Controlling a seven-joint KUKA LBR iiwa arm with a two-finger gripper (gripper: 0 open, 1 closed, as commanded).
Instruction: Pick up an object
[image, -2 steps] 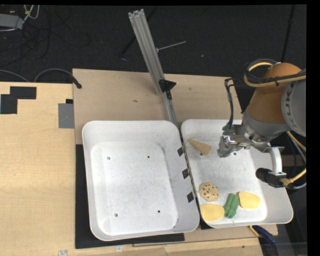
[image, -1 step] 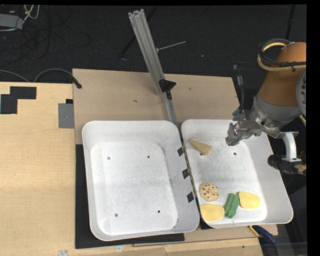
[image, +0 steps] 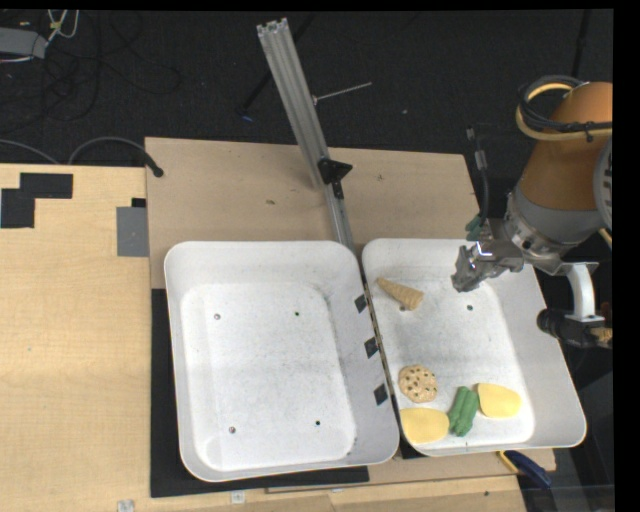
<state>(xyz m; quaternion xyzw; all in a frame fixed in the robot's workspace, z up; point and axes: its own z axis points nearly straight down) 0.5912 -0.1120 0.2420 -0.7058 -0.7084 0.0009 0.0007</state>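
Observation:
My gripper (image: 468, 274) hangs over the back of the right bin (image: 540, 345), to the right of a tan cone-shaped piece (image: 401, 293) that lies near the bin's left wall. At the front of that bin lie a round cookie (image: 417, 381), a yellow piece (image: 425, 425), a green pod (image: 462, 410) and another yellow piece (image: 498, 400). Nothing is visible between the fingers.
The left bin (image: 265, 355) stands beside the right one, with black clips along the shared wall. A slanted metal rail (image: 305, 120) rises behind the bins. The arm's orange band (image: 570, 150) is at the right.

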